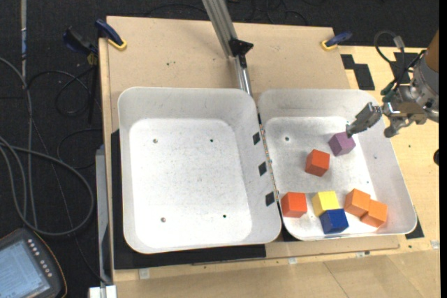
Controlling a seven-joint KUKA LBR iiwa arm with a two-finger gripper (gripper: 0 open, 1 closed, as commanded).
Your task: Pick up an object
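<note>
- Task status: no pick is completed as far as the view shows. All blocks sit on the floor of the right bin [401, 185]; the left bin [140, 122] holds none of them.
- Gripper [380, 121] hangs over the upper right part of the right bin, near its far right wall. One finger reaches down-left toward the blocks, the other sits apart to its right; the jaws read as spread, with nothing between them.
- Nearest candidate: purple block [341, 143], resting on the bin floor just beside and below the tip of the left finger. Whether the tip touches it cannot be told. It is beside that finger, not between the two.
- Other blocks: orange block [318, 162] near the purple one, toward the bin centre; a row along the near edge, well apart from the gripper, includes a yellow block [325, 202] and a blue block [334, 220].
- Remaining, as a judgement: centre the jaws over a block, close on it, lift.
</note>
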